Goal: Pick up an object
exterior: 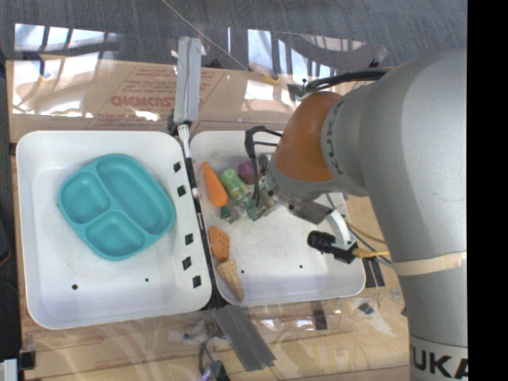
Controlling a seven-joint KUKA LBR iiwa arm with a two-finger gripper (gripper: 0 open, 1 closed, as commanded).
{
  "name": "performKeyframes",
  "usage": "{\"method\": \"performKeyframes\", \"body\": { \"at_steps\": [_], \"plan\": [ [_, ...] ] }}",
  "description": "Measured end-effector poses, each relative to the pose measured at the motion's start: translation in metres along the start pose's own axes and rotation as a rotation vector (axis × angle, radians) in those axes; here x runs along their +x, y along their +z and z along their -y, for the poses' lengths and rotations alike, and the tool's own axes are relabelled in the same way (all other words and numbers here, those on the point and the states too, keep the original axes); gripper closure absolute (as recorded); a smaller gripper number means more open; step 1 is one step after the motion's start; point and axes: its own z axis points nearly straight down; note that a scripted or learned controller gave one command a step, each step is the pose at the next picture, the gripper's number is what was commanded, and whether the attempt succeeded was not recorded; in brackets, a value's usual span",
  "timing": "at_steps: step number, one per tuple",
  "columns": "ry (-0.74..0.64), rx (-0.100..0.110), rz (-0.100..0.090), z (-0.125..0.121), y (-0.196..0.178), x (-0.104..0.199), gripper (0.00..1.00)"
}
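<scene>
The right bin (309, 284) holds a cluster of small items at its left side. An orange carrot (214, 184) lies near the divider, with a green object (234, 183) and a purple piece (248, 169) beside it. Lower down sit an orange chunk (220, 243) and a tan cone (231, 277). My gripper (255, 207) reaches down just right of the green object, mostly hidden under the orange wrist band (305, 145). Nothing shows between its tips.
The left bin (40, 236) bears a teal divided plate (117, 205). A black cable fitting (332, 244) hangs over the right bin. The grey arm (413, 157) covers the right bin's far side. Cardboard (119, 94) lies behind the bins.
</scene>
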Motion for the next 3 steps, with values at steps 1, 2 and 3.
{"method": "performKeyframes", "body": {
  "at_steps": [1,2,3],
  "plan": [
    [-0.217,0.003,-0.004,0.007,0.0,-0.004,1.0],
    [-0.007,0.0,0.0,-0.02,0.0,-0.013,1.0],
    [-0.202,0.002,-0.003,-0.019,0.0,-0.011,1.0]
  ]
}}
